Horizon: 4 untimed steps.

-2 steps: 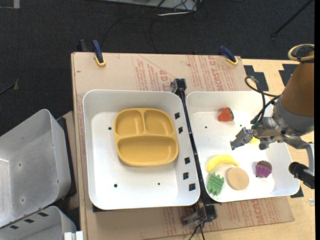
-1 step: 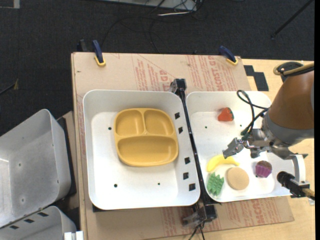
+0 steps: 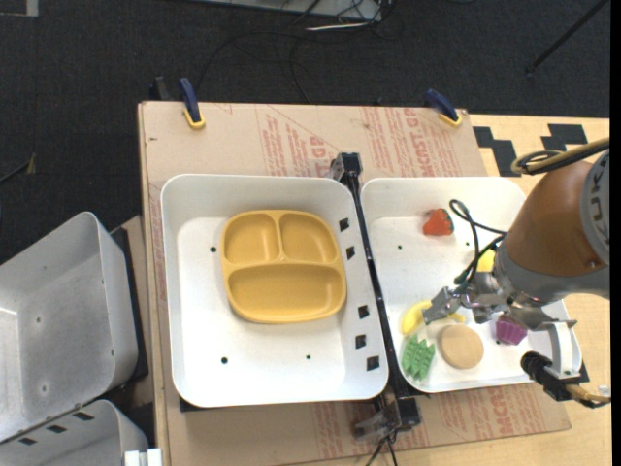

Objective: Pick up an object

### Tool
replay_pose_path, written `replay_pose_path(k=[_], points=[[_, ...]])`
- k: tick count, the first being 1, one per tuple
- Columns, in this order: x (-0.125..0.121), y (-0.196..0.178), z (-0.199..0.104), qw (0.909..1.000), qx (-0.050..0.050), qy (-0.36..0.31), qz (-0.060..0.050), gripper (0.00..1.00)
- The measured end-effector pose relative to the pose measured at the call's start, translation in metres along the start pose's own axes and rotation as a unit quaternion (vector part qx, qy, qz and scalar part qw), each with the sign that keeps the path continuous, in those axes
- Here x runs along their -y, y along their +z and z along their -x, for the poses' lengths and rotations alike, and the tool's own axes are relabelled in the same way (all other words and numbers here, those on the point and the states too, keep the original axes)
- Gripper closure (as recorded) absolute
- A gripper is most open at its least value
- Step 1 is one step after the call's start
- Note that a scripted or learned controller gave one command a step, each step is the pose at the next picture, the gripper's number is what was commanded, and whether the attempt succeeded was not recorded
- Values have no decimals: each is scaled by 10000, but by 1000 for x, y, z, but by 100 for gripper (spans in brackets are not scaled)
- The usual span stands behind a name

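Two white bins on tabletop [image 3: 252, 129]. Your left bin [image 3: 189, 289]: yellow divided tray [image 3: 283, 265]. Your right bin [image 3: 403, 202]: green toy [image 3: 419, 355], yellow piece [image 3: 414, 316], tan round object [image 3: 461, 347], red piece [image 3: 438, 222], purple piece [image 3: 509, 331]. Pincer [image 3: 451, 304] low just above tan object, beside yellow piece; whether shut or apart you cannot tell.

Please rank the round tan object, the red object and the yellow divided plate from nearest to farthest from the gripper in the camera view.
1. Round tan object, just below the gripper, right bin.
2. Red object, toward that bin's far side.
3. Yellow divided plate, in the left bin.
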<state>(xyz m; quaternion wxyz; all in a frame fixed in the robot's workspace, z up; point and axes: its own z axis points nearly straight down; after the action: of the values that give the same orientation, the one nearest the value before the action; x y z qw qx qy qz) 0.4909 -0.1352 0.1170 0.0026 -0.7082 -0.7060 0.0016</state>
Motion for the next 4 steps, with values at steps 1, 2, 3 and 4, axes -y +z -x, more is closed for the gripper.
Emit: replay_pose_path(k=[1, 2, 3, 4], points=[[-2, -14, 0, 10000, 6, 2, 32, 100], [5, -73, -4, 10000, 13, -30, 55, 100], [1, -136, -2, 10000, 19, -34, 67, 100], [0, -141, -2, 10000, 12, -30, 37, 100]])
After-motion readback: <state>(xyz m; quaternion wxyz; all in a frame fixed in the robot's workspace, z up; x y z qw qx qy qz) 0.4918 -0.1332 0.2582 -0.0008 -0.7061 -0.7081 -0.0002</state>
